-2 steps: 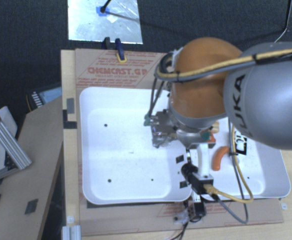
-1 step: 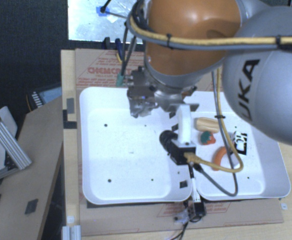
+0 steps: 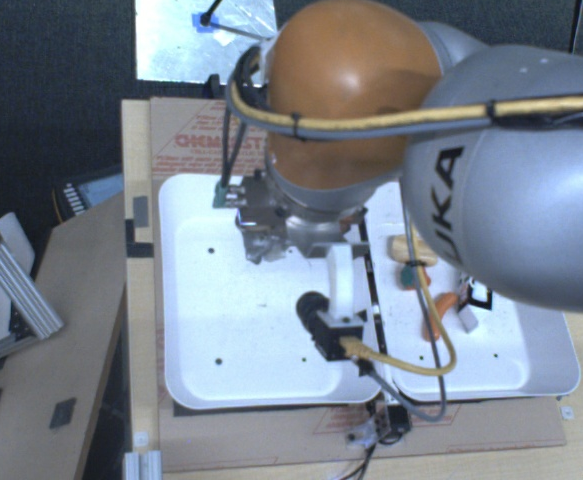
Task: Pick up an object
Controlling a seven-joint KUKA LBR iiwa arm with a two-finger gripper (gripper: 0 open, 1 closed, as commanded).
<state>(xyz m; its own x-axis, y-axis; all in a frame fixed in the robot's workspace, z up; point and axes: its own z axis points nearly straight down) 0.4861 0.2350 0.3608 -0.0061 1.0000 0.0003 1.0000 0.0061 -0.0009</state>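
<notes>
Arm above two white bins.
Gripper (image 3: 262,251) low over left bin (image 3: 203,318), clenched or released cannot be told; tan stick (image 3: 412,251), green piece (image 3: 411,278), orange piece (image 3: 445,305), white block (image 3: 468,319) clustered in right bin (image 3: 531,366).

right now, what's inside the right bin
A tan piece, something green, an orange bit and a white piece show; the arm covers the rest of the right bin.
</notes>
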